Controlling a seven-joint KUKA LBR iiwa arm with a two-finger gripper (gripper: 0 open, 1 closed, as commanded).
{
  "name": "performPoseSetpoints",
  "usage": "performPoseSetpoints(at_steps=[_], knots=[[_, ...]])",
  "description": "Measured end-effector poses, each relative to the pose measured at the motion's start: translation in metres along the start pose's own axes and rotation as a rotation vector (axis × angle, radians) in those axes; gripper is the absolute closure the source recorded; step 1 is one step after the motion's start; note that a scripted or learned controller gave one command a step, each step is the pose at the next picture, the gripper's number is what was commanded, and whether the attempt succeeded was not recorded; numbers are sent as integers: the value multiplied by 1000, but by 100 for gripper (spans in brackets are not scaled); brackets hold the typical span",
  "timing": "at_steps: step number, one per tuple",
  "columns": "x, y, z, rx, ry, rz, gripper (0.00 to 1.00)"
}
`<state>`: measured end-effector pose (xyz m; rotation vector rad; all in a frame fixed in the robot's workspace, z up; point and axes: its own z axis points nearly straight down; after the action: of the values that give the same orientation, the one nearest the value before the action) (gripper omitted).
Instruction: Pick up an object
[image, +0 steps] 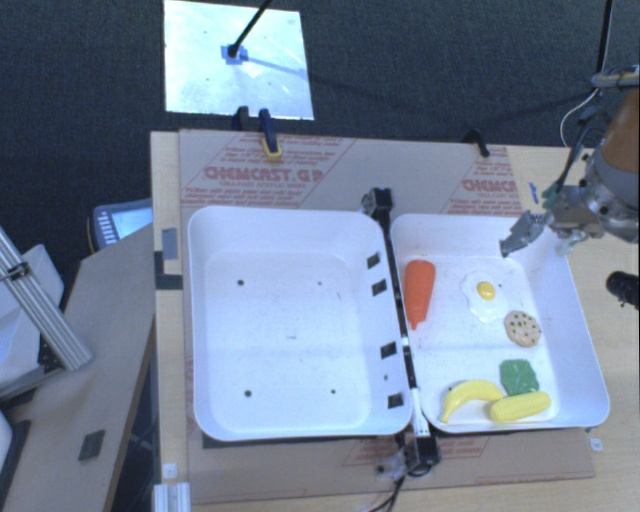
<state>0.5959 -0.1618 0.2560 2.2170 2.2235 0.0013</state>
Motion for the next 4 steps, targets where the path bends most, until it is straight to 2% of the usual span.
performPoseSetpoints(at_steps=[1, 2, 3, 4], knots=[[-2, 74, -189, -21, -6, -4, 0], [109, 74, -287, -14, 3, -13, 0], [101, 74, -292, -5, -1, -6, 100], [163, 1, -280, -1, 3, -7, 100]])
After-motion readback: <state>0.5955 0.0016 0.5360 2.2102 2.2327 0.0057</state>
